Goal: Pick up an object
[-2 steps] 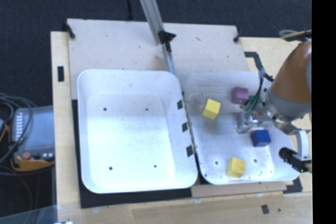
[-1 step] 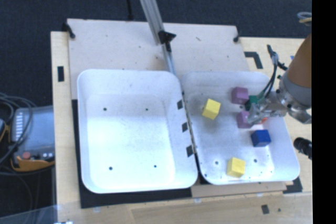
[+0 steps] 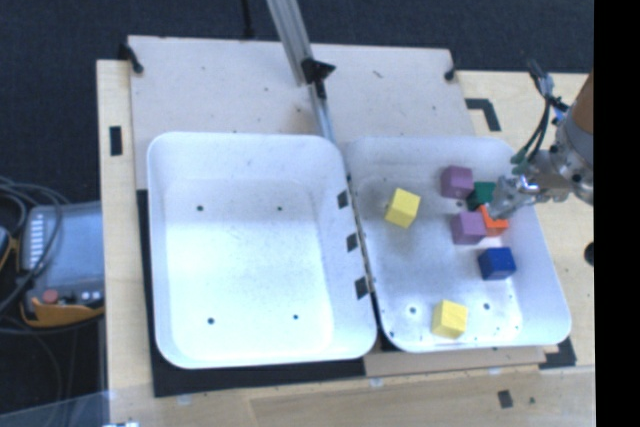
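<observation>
Looking down: we see two white bins side by side on a pale surface (image 3: 250,75); the arm comes in from the right
Left bin (image 3: 170,165): white, shallow, its right rim touching the other bin
Right bin (image 3: 540,315): white; we count six small blocks lying in it
Arm (image 3: 578,115): grey with an orange band, cables running down its side; it ends low over the right bin's upper right part
Gripper (image 3: 497,205): we find it right above the cluster of blocks near the bin's right side; its tip sits against the orange block
Fingers: we cannot tell whether they are spread or pressed together; the tip is too small and blurred, and we see no block clearly between them
Orange block (image 3: 493,219): just under the tip, between the green block and the lower purple block
Green block (image 3: 484,192): dark, partly hidden, just right of the upper purple block
Upper purple block (image 3: 457,181): near the bin's top, touching or nearly touching the green one
Lower purple block (image 3: 467,228): just left of the orange block
Blue block (image 3: 496,263): below the cluster, near it
Yellow blocks: one (image 3: 403,208) left of the cluster and apart; another (image 3: 449,318) near the front rim
Metal rail (image 3: 285,0): slanting down from the top to where the bins meet
</observation>
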You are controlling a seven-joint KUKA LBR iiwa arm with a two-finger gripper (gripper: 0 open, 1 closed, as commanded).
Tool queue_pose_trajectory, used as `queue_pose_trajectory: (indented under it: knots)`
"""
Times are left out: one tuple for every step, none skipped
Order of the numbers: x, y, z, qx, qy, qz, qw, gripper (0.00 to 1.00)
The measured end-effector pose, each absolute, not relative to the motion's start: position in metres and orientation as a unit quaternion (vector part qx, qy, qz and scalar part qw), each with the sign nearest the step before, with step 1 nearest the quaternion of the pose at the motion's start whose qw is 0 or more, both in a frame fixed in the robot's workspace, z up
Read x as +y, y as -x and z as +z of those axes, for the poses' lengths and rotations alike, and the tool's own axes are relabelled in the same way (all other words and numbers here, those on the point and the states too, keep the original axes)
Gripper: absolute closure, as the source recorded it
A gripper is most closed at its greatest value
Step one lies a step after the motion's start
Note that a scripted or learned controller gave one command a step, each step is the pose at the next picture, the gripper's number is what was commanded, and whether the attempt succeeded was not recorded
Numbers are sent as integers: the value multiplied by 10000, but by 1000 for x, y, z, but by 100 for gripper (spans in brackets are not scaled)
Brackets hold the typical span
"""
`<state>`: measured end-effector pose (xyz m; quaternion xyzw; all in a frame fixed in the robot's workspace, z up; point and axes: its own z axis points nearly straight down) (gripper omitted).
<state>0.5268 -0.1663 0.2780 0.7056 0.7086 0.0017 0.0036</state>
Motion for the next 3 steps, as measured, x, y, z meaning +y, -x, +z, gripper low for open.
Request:
queue_pose_trajectory:
  knots:
    - [-122,-557,275,7094,-7048,7,13,100]
    - [-83,-571,266,7091,-7051,-1,1,100]
    - [-27,-593,266,7096,-7046,8,9,100]
